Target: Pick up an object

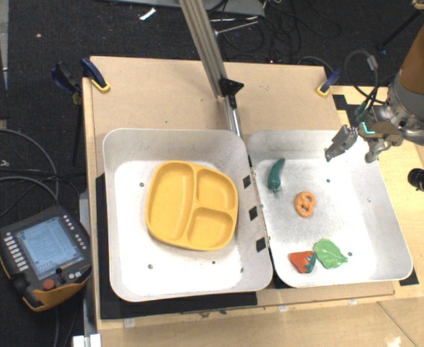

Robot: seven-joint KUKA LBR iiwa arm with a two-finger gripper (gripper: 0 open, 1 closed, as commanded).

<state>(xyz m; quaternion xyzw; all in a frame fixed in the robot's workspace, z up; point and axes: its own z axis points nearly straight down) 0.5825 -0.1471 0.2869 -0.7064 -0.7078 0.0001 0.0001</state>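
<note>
Green toy (331, 254) low in right bin (385, 215), gripper (357, 147) above its far edge, fingers spread, holding nothing

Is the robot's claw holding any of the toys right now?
No, nothing is held. The gripper hangs open over the top right corner of the right bin, with only air between its fingers. The teal toy, the pretzel and the others lie in the bin.

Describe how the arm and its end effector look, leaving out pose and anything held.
The arm shows an orange-brown band above a grey metallic wrist. The end effector has two grey fingers, the left one a flat angled blade, and a small teal light glows on its body. Black cables loop from behind the wrist toward the bench.
</note>
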